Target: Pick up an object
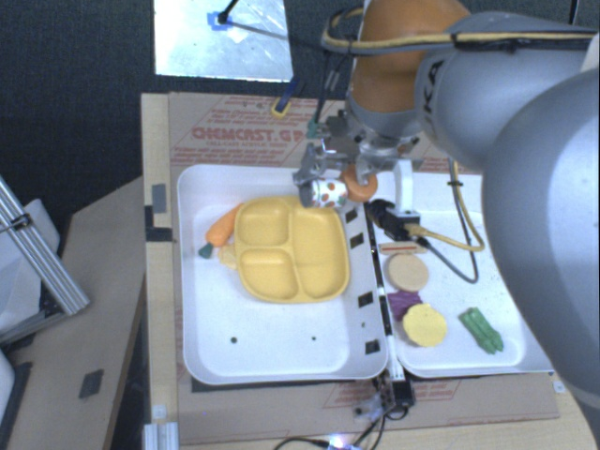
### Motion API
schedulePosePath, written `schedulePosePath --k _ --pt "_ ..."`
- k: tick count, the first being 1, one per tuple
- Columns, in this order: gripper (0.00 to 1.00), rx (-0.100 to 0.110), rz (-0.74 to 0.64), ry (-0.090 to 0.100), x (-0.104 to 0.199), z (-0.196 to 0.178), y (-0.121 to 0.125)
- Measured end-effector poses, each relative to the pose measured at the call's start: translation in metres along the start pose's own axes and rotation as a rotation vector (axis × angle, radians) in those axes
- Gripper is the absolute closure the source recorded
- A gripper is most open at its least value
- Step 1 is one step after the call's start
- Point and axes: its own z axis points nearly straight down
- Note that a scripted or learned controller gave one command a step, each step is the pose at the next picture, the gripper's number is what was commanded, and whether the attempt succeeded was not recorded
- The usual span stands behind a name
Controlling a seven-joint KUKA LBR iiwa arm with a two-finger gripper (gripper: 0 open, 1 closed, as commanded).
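camera view: the claw hangs over the far end of the left bin, close to the wall it shares with the right bin. the angle does not show whether the claw is spread or pressed together. a small white speckled thing sits right at its tip, touching or nearly so; i cannot tell if it is pinched. just to the right of the claw, over the shared wall, is an orange round piece, crowding the speckled thing on that side.

directly below and nearer the camera than the claw lies a yellow divided plate, whose far rim comes up just beside the speckled thing. left of the claw and a little nearer, a carrot lies tilted against the plate's left edge.

across the wall, right of the claw and nearer the camera, things lie in a loose row: a thin pink stick, a tan disc, a purple piece touching a yellow disc, and well apart from the claw a green piece.
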Motion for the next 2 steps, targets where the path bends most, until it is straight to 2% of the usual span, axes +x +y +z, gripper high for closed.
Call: schedulePosePath --k 1,2 --pt "1.0 0.001 0.008 -0.002 -0.013 0.0087 0.0061" --pt "1.0 0.002 0.009 -0.002 -0.0123 0.0103 -0.0027"
